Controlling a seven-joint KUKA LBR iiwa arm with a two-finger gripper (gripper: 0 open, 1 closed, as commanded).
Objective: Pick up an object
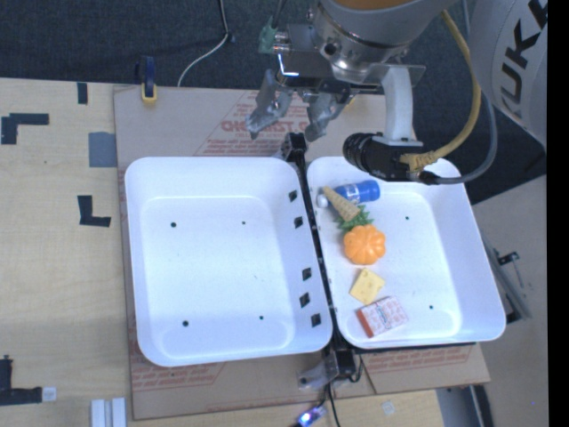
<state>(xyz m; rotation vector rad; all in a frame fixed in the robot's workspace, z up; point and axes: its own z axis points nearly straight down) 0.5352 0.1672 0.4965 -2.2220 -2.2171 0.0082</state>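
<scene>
My gripper [292, 117] hangs above the far edge of the bins, near the divider, its two grey fingers spread apart with nothing between them. In the right bin [444, 265] lie a blue bottle [357, 191], a cone-shaped toy [342, 207], an orange pumpkin-like fruit [364, 245], a yellow cheese wedge [367, 286] and a red-and-white packet [382, 316]. All of them sit below and to the right of the gripper, apart from it.
The left bin [213, 265] stands beside the right one, joined by a black clipped divider [307, 238]. A black cylinder and yellow hose [391, 156] on the arm overhang the right bin's far edge. Cardboard lies under both bins.
</scene>
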